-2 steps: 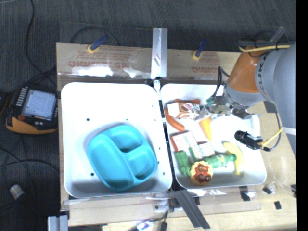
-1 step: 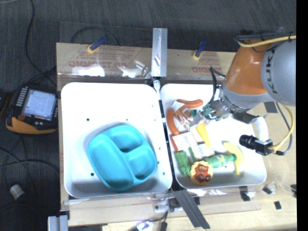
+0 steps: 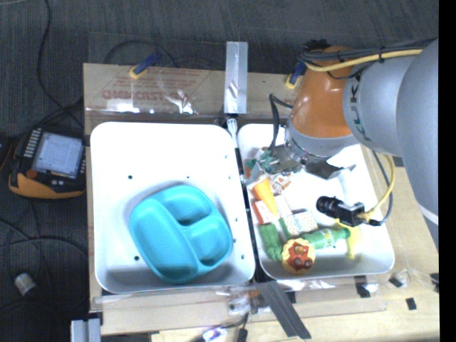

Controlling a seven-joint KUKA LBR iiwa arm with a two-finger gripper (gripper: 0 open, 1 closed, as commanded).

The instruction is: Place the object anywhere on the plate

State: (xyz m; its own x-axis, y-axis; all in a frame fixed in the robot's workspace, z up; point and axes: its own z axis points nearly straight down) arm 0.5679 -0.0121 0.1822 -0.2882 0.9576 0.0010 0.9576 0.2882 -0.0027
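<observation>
You had the blue plate (image 3: 181, 231) lying alone in the left bin (image 3: 114, 148), tilted a little. The arm (image 3: 370, 91) reached over the right bin (image 3: 377, 255), its end effector (image 3: 274, 161) low at the bin's upper left, above the heap of toys (image 3: 296, 226). Whether that end effector was clenched or released, you couldn't tell. A handheld controller (image 3: 50, 161) sat left of the desk.

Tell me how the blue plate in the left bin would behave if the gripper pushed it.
The blue plate looks like stiff moulded plastic, so it would probably slide whole across the smooth white bin rather than flex. Broad and shallow, it seems unlikely to tip or roll.
</observation>
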